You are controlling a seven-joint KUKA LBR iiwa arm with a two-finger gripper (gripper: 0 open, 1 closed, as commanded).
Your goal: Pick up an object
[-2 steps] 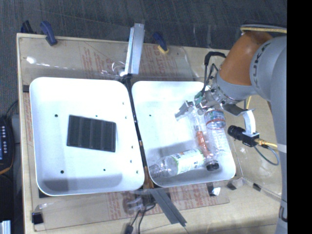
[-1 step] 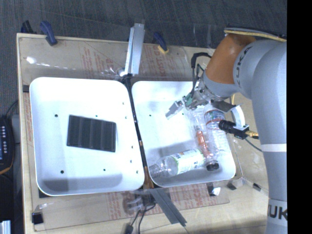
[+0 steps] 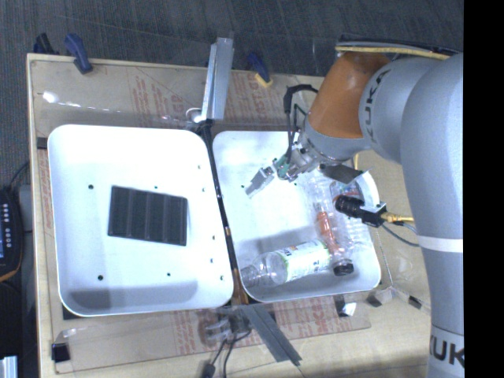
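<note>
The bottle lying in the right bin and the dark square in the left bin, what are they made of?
The bottle looks like clear, shiny plastic: you see through its ends, and a pale label wraps its middle. The dark square looks matte, maybe rubber or foam, with ridges; the picture can't settle which. The bins look like smooth white plastic.

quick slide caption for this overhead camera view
KUKA arm's gripper hovers over right bin with clear bottles; dark panel in left bin.

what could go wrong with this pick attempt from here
The clear plastic bottle lies on its side against the right bin's near wall, so it could roll away from a grasp. The orange-tinted bottle lies close beside it, inviting a bump. The gripper hangs over bare floor, risking a miss.
</note>
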